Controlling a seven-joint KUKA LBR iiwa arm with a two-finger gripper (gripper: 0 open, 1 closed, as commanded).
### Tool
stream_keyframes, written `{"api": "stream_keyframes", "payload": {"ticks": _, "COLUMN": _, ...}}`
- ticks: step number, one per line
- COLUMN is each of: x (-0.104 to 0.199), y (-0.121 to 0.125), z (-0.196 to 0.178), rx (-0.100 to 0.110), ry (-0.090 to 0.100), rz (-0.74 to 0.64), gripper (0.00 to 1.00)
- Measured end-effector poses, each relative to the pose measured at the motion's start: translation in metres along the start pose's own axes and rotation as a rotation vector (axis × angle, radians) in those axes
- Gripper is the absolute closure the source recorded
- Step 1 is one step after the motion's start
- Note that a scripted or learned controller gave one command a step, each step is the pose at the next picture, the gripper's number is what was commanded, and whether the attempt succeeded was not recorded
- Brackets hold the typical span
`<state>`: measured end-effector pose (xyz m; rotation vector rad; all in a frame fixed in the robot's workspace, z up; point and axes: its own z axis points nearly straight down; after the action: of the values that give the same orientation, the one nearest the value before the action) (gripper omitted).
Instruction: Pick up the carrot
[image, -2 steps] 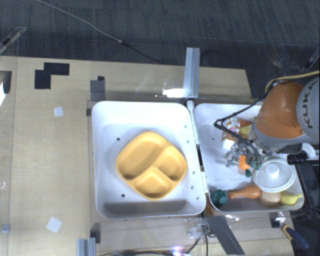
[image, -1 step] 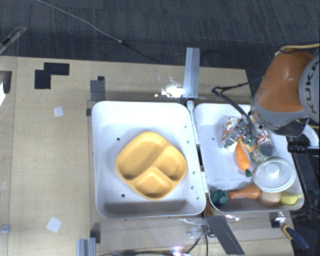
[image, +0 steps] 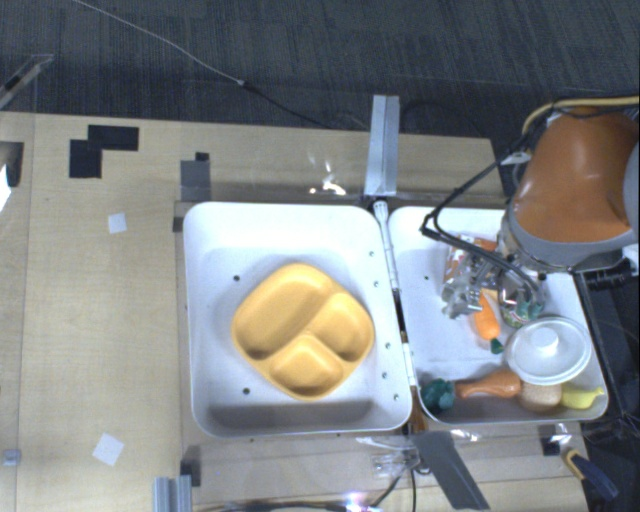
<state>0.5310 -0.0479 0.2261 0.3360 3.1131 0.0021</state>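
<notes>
The carrot (image: 487, 320) is a small orange piece with a green top (image: 497, 346), lying in the right bin (image: 425, 330) near its middle. My gripper (image: 486, 293) hangs low over the carrot's upper end. Its metal fingers (image: 460, 295) stand apart on either side of the carrot, so it looks open. The grey and orange arm covers the bin's far right part and hides whatever lies under it.
A white lidded cup (image: 546, 350) sits right beside the carrot. A tan drumstick (image: 490, 385), a green piece (image: 437, 394) and a yellow piece (image: 584, 399) lie along the bin's front. The left bin (image: 205, 300) holds a yellow divided plate (image: 302, 328).
</notes>
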Motion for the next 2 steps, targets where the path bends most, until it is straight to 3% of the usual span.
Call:
{"api": "stream_keyframes", "payload": {"ticks": 1, "x": 0.040, "y": -0.006, "z": 0.018, "rx": 0.000, "ry": 0.005, "rz": -0.371, "gripper": 1.00}}
{"api": "stream_keyframes", "payload": {"ticks": 2, "x": 0.009, "y": -0.028, "z": 0.029, "rx": 0.000, "ry": 0.001, "rz": -0.695, "gripper": 1.00}}
